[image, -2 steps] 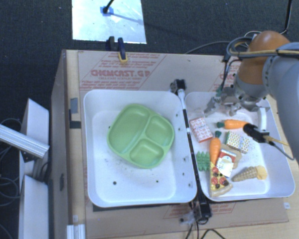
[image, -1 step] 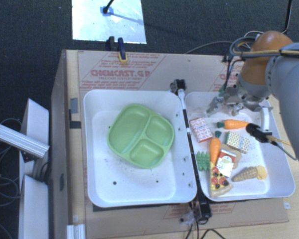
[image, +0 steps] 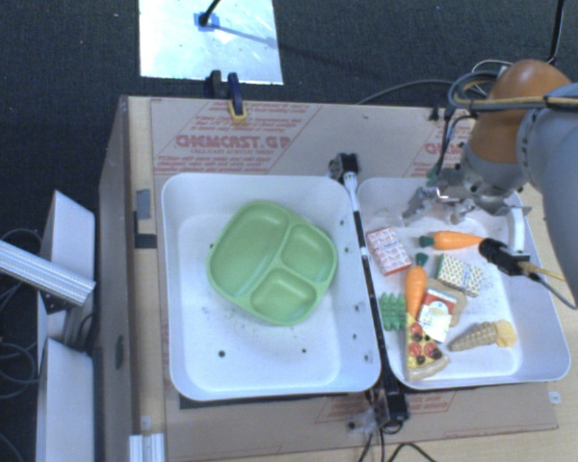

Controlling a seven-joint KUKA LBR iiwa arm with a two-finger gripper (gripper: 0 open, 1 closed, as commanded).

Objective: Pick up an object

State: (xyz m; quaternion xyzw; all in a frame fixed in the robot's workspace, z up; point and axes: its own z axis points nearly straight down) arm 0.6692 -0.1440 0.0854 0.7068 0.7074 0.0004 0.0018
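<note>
Gripper (image: 441,200) hung over right white bin (image: 549,340), far corner; grip state unclear, can't tell. Nearest obj: orange toy carrot (image: 455,241), just below it, lying flat. Left white bin (image: 188,354) held green divided plastic plate (image: 273,261).

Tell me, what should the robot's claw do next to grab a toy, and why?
Probably drop a little toward the carrot. The gripper hangs at the far end of the right bin, just beyond that carrot, with nothing between its fingers.

Grey arm (image: 564,152) with orange band, silvery gripper (image: 433,200), trailing cables.
</note>
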